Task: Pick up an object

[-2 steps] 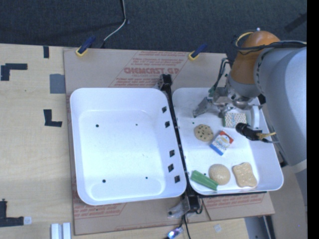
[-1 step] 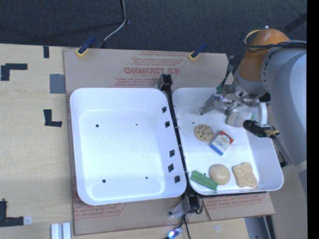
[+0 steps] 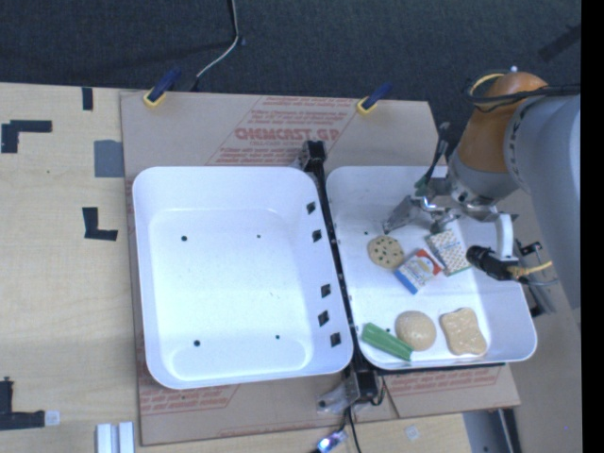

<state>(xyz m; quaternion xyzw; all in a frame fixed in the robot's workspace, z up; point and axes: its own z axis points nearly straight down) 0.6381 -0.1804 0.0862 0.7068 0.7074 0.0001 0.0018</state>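
Overhead, the grey arm [image 3: 528, 149] with its orange band reaches in from the right over the right bin [image 3: 510, 347], which sits against the left bin [image 3: 226, 272] on a cardboard sheet [image 3: 274, 130]. Its gripper [image 3: 415, 213] hangs above the right bin's far half, with one thin finger slanting toward the bin's left wall; whether the claw is spread or pressed together cannot be told. Nothing is visibly between its fingers. Along the near edge lie a tan slab [image 3: 463, 332], a round bun [image 3: 414, 329] and a green piece [image 3: 387, 342]. Mid-bin, just below the gripper, sit a checked packet [image 3: 449, 250], a spotted cookie [image 3: 385, 251] and a small blue-and-red packet [image 3: 417, 271].
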